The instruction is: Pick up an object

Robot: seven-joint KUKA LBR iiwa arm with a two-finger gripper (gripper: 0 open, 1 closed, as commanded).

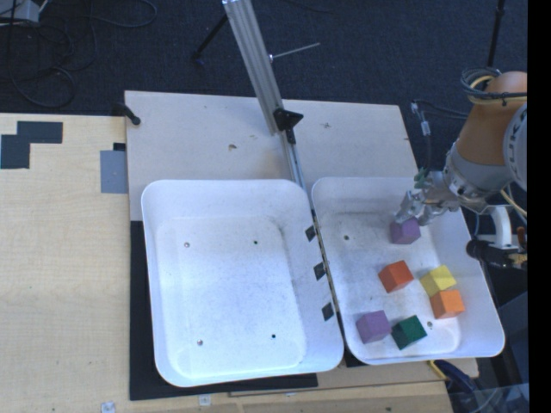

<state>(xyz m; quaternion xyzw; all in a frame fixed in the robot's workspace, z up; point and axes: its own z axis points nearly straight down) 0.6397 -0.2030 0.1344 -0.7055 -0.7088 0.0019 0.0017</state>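
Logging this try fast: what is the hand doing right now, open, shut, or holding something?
Hand: right over the small purple cube in the right white bin; open or shut cannot be told.

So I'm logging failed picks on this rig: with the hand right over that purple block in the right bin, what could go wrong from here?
Two risks, as far as this view shows.
1. The hand sits at the upper edge of the purple block, not centred over it, so closing may nudge the block aside instead of gripping it.
2. The block lies close to the far right side of the right bin, so a push could slide it against the wall.
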